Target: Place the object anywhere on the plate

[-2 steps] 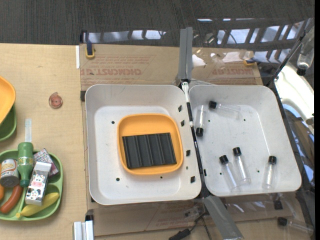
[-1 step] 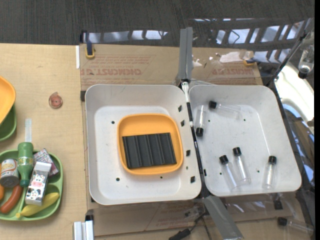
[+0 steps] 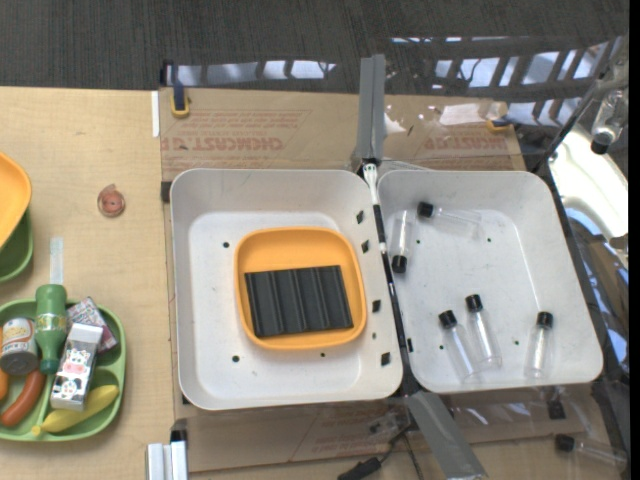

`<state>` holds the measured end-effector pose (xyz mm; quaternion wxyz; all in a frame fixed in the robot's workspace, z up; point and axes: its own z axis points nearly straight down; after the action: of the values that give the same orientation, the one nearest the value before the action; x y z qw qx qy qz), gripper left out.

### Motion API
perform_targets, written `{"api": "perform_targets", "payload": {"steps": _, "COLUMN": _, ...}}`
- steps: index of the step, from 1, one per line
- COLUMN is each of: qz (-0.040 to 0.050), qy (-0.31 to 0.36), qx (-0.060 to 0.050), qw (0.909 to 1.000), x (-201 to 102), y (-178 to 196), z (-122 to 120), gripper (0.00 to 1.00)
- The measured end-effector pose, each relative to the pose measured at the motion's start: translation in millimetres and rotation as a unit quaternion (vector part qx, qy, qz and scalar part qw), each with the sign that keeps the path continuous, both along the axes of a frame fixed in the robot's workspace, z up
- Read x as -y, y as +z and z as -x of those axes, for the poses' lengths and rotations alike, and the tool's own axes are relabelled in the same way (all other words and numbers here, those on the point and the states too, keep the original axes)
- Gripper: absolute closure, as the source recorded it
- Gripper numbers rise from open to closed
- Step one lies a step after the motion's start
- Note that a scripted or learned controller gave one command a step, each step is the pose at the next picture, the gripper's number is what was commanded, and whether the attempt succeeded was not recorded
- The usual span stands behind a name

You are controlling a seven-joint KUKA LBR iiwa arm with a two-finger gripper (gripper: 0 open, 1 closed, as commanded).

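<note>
An orange plate [image 3: 296, 241] with rounded corners lies in the middle of the left bin [image 3: 200, 268]. A dark grey ribbed block [image 3: 300, 301] rests flat on the plate and covers most of its centre. Several clear tubes with black caps lie loose in the right bin [image 3: 560, 268]: one near the back [image 3: 447, 215], one along the left wall [image 3: 399, 240], a pair at the front middle [image 3: 470, 338] and one at the front right [image 3: 540, 344].
On the wooden bench to the left stand a green tray of toy food [image 3: 95, 408], an orange bowl [image 3: 10, 203] and a small pink disc [image 3: 112, 202]. Flattened cardboard [image 3: 260, 143] lies behind the bins. Metal frame parts [image 3: 600, 138] crowd the right edge.
</note>
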<state>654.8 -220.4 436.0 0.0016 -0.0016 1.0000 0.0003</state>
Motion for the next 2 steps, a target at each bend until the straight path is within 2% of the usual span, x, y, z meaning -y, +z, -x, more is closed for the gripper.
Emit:
{"api": "perform_targets", "payload": {"steps": 1, "qz": 0.0006, "qy": 0.116, "qx": 0.001, "qw": 0.9932, "x": 1.0, "y": 6.4, "z": -5.4, "gripper": 1.00}}
{"api": "perform_targets", "payload": {"steps": 2, "qz": 0.0009, "qy": 0.269, "qx": 0.002, "qw": 0.9632, "x": 1.2, "y": 6.8, "z": -5.2, "gripper": 1.00}}
